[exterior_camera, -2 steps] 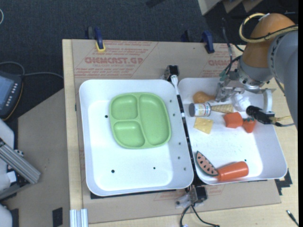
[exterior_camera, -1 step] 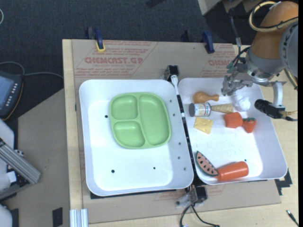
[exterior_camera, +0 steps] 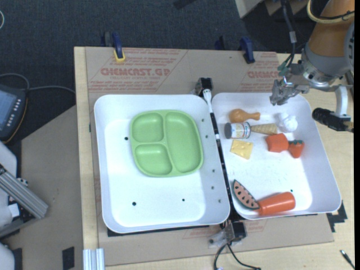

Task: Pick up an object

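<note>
Two white bins (exterior_camera: 112,207) are set on the bench; nothing is picked yet. Toys lie below the gripper (exterior_camera: 279,97), whose grasp cannot be told.

Glossy white plastic bins (exterior_camera: 112,167); matt green plastic tray (exterior_camera: 167,143).

Bright, even overhead light fills the bench, and the two white bins (exterior_camera: 112,167) are nearly washed out, with soft glare along their rims and only faint shadows beneath the green tray (exterior_camera: 167,142) and the small toys. The dark floor (exterior_camera: 56,16) around the bench falls off into dimness, with little detail left in it. Focus is fair in the middle, but the picture is coarse and slightly soft throughout, fine print on the board (exterior_camera: 135,71) is only just legible, and the arm (exterior_camera: 332,32) at the upper right corner looks blurred.
</note>
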`<state>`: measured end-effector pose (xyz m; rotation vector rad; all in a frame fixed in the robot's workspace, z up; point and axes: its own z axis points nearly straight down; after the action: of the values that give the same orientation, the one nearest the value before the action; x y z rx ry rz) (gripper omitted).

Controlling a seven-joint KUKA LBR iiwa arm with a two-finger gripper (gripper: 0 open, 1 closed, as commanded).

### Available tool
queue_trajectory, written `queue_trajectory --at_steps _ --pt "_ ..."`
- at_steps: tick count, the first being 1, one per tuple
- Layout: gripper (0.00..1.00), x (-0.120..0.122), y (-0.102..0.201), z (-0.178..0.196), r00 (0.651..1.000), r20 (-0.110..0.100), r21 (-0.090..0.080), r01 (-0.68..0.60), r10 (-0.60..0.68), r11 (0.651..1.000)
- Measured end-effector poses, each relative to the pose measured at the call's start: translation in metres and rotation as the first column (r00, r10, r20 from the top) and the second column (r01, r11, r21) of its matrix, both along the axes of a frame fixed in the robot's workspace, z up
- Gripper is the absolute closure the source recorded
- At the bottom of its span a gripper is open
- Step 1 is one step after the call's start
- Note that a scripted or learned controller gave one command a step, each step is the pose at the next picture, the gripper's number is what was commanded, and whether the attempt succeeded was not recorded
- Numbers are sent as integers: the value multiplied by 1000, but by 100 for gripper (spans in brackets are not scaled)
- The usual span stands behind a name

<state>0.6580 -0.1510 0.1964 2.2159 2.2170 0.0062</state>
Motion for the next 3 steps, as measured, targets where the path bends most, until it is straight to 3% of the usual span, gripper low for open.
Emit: queue_trajectory --at_steps 1,3 --pt "100 1 0 31 1000 -2 0 0 0 1000" --pt "100 1 108 40 1000 -9 4 -4 4 1000"
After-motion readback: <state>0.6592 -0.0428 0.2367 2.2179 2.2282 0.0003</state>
